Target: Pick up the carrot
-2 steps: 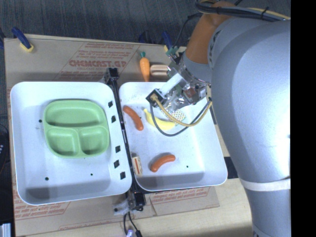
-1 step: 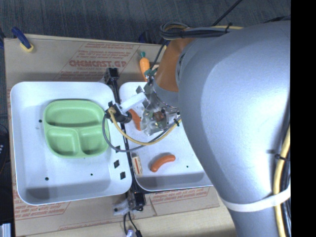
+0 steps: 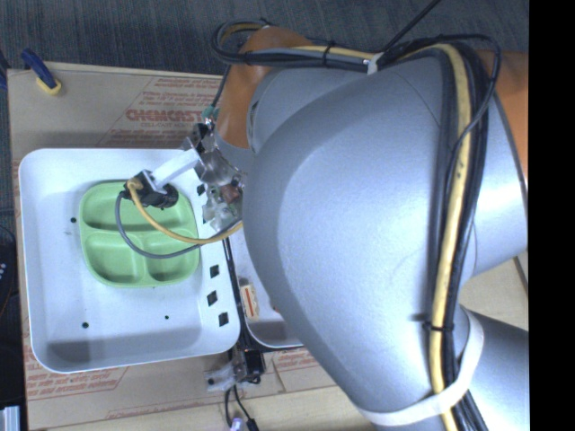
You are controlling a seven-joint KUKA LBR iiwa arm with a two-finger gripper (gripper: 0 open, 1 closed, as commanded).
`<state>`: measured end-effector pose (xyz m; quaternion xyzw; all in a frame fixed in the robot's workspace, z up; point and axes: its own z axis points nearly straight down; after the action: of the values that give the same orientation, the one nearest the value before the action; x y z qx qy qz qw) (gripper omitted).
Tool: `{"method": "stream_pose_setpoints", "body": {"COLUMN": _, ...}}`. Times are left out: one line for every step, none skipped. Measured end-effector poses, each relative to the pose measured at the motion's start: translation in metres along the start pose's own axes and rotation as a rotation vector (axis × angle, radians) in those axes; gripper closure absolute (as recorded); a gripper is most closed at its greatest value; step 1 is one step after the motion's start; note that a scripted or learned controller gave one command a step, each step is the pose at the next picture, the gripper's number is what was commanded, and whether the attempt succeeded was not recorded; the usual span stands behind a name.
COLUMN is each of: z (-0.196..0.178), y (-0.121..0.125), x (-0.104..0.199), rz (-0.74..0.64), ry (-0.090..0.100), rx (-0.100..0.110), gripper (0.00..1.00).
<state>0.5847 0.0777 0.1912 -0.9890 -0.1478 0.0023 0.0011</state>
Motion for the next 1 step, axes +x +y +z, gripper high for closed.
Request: {"method": "stream_pose_setpoints", "body": {"z": -0.1176, "y": 0.0262, "x": -0.0562, "rz": -0.102, "ry": 0.002, "rx": 0.0, "gripper": 1.0}}
